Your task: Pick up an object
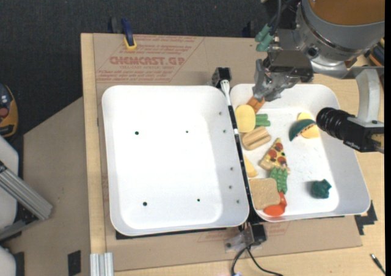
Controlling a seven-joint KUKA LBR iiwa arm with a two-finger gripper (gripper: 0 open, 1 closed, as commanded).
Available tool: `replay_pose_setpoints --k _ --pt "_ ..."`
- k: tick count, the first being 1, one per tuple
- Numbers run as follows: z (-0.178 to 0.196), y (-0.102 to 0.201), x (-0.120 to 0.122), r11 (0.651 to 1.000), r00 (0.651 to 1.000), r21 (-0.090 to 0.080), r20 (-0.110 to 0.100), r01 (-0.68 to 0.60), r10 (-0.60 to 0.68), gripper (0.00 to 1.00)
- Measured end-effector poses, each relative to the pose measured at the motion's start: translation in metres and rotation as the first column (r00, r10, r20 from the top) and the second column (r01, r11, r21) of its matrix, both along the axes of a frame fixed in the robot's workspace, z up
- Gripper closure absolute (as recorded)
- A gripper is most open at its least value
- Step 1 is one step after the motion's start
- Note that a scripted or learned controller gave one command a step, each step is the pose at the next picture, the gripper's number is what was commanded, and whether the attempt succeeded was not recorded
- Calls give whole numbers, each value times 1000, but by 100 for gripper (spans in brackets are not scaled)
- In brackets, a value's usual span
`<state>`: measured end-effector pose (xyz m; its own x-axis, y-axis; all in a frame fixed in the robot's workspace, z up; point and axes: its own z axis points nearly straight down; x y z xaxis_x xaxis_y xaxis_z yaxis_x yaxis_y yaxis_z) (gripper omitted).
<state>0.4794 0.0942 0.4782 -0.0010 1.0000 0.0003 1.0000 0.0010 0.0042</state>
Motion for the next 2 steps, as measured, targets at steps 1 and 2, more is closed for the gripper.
replay_pose_setpoints --k 1,2 --pt "60 -77 0 1000 1000 -1 5 7 -7 100" --pt "57 -174 0 1000 1000 -3 1 7 -7 100"
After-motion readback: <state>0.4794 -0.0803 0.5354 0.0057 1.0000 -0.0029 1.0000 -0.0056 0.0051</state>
